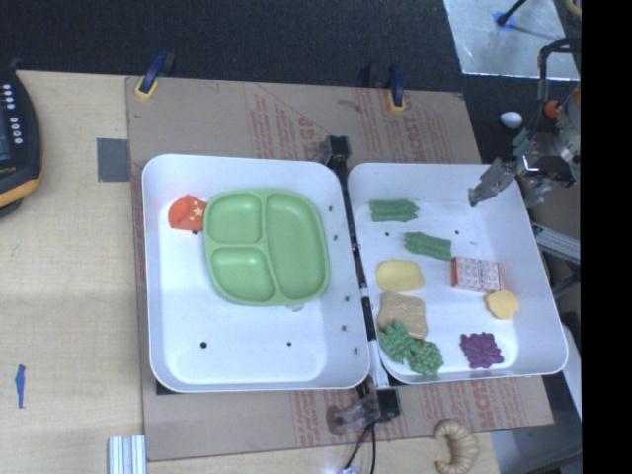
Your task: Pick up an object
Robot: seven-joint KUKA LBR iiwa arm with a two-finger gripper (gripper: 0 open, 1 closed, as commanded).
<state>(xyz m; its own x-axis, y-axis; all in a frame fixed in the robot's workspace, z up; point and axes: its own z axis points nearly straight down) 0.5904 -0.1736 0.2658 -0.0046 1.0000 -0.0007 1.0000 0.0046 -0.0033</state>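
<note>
The gripper (pixel 491 183) hangs over the upper right edge of the right bin (pixel 538 265), a grey finger-like part slanting down and left from the wrist hardware at the view's right border. From here I cannot tell how it is set, and nothing is seen caught in it.

The things it could pick lie below and to the left of it, all apart from it. Nearest are two green bean-like pieces: one (pixel 394 209) to its left and slightly lower, the other (pixel 428 245) below and left. Almost straight beneath it sits a small red-and-white patterned packet (pixel 476 275), and just below that a small yellow piece (pixel 502 304). Further down-left are a pale yellow lump (pixel 399 276), a tan slice (pixel 403 313) touching a cluster of green grapes (pixel 412 350), and a purple bunch (pixel 480 349) near the bin's lower rim.

Little of the arm shows: a bit of metal and cabling at the right edge, above and right of the fingers.

Well to the left, the left bin (pixel 178 344) holds a green divided plate (pixel 267 246) with a red item (pixel 186 212) just beside the plate's upper left corner. Both bins rest on a brown cardboard sheet (pixel 247 117) clamped at its far edge, on a light wooden bench (pixel 59 294). A dark handheld controller (pixel 15 141) lies at the far left, and a curled tan object (pixel 457 445) lies on the cardboard below the right bin.
</note>
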